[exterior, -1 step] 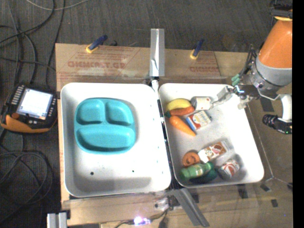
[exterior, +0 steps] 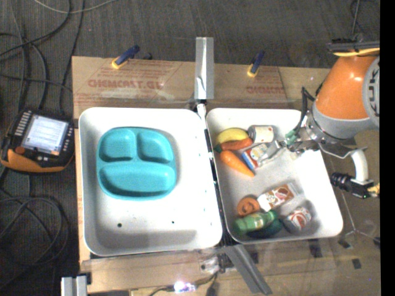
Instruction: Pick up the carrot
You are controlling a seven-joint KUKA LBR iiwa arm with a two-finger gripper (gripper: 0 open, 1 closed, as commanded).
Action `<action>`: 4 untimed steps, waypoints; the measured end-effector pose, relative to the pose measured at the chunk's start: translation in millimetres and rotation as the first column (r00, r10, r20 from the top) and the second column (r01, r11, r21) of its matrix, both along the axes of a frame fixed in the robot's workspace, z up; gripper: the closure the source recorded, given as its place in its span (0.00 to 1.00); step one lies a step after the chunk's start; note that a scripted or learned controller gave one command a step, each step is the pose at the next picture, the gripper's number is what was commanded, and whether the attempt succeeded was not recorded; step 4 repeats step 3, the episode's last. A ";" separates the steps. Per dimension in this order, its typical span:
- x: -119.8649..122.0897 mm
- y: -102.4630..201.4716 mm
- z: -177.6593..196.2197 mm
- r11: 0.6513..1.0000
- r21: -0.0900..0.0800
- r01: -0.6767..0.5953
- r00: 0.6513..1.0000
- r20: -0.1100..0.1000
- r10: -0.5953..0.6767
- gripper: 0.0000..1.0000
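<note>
The carrot (exterior: 237, 163) lies in the right bin (exterior: 321, 184), touching a banana (exterior: 229, 135) and a small carton (exterior: 256, 156). The gripper (exterior: 279, 147) hangs just right; its fingers' state cannot be told.

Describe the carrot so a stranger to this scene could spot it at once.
Look in the right white bin, at its upper left corner by the divider. The carrot lies there slantwise, just below a yellow banana. It is the plain orange tapered piece, unlike the labelled packets beside it.

The carrot (exterior: 237, 162) lies in the right bin (exterior: 321, 171) beside a banana (exterior: 229, 135), end effector (exterior: 278, 148) nearby.
</note>
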State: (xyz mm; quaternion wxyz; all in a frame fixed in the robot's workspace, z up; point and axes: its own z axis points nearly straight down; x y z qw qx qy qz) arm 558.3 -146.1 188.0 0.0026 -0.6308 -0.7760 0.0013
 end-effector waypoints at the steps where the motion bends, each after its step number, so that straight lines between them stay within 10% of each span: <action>1: -3.1 38.3 -93.8 0.884 0.001 -0.467 0.884 0.005 0.467 0.00; 2: -3.1 38.0 -85.8 0.886 0.003 -0.464 0.886 0.006 0.464 1.00; 3: -18.4 115.7 -6.1 0.806 0.002 -0.592 0.806 0.003 0.592 1.00; 4: -18.4 115.7 -6.1 0.806 0.002 -0.592 0.806 0.003 0.592 1.00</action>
